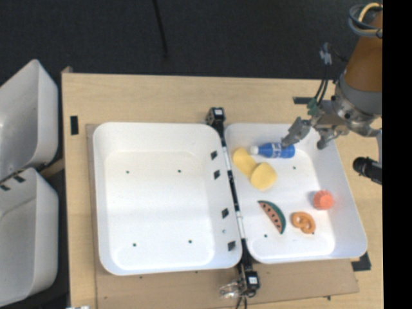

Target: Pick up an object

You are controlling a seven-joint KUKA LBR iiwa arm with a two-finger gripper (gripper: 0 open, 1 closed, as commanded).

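The right white bin (341,192) holds several small things. A blue and white bottle (273,150) lies on its side near the far wall. Beside it sit a yellow piece (243,159) and a rounder yellow piece (263,176), touching each other. An orange-red ball (324,200), a pretzel-shaped orange toy (303,221) and a watermelon slice (273,215) lie nearer the front. My gripper (311,135) hangs over the bin's far right part, just right of the bottle. It is open, and nothing sits between its fingers (297,132).
The left white bin (103,172) adjoins the right one along a clipped seam (228,185). Both rest on a wooden bench (161,98). White containers (22,121) stand off the bench at the left.
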